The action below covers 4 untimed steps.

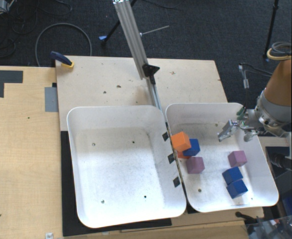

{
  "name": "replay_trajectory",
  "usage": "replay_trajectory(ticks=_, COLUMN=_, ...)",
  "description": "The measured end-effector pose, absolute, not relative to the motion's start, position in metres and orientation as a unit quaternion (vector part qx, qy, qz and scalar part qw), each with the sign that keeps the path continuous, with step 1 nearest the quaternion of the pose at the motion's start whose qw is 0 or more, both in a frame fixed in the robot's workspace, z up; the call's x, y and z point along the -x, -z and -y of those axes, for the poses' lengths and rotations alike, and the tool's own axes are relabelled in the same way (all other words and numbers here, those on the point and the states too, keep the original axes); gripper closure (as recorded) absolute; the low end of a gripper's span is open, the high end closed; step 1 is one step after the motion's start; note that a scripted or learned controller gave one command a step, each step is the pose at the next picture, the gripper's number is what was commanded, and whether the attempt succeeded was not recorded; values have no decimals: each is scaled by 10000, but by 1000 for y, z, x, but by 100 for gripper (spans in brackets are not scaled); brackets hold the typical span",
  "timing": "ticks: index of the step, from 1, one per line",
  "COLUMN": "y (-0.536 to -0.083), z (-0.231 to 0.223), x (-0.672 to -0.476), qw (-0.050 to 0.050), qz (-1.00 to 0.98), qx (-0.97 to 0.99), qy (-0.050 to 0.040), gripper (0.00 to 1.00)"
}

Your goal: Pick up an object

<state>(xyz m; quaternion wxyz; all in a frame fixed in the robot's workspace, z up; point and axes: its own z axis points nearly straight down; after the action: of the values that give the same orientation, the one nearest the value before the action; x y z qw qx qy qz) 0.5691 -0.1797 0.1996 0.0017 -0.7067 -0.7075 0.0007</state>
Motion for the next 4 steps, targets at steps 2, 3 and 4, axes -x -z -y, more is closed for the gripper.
replay_trajectory(ticks=2, y=-116, z=132, x=-591, qw=5, qz=7069, qx=7073, qy=-8, gripper=0)
replay_trajectory(ticks=3, y=-90, z=121, x=-625, qw=6, qz=7075, qx=7068, qy=-2, gripper=0)
replay_trajectory(ticks=4, y=-92, z=136, x=-575, qw=0, qz=7064, qx=7079, qy=-4, gripper=0)
